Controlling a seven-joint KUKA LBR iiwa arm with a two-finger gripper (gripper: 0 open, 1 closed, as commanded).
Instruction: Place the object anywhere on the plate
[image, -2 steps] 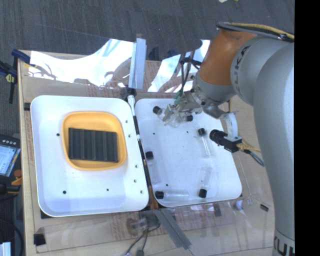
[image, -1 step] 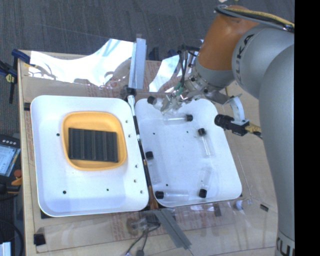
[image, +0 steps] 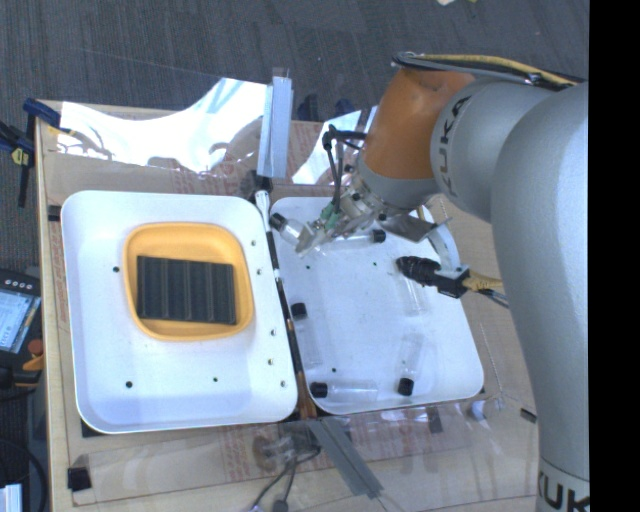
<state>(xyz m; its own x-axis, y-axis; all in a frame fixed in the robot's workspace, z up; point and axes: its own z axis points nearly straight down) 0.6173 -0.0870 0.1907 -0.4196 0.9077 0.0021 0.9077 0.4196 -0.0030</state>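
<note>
The plate (image: 190, 285), a yellow-orange rounded-square dish with a dark ribbed insert in its well, lies in the left bin (image: 100, 390), a little toward the bin's far side, and nothing rests on it apart from that insert. What the object to be placed is cannot be made out with confidence: in the right bin (image: 455, 375) there are a few faint clear or pale shapes on the white floor, too washed out to name, and a small greenish, metallic cluster sits right at the gripper (image: 325, 228), which may be part of the tool or something at its tip. The gripper is down over the far left corner of the right bin, close to the divider between the bins, and how far its jaws are apart, or whether they have anything between them, cannot be told from this angle. Judged from that, the task looks to be at its start or in the picking step: nothing has reached the plate, and the carry across to the left bin and the release are all still to do. Both bins sit side by side on a wooden bench (image: 180, 450), with crumpled reflective sheeting (image: 150, 135) behind them, cables and small fittings at the near edge, and a dark floor beyond.
</note>
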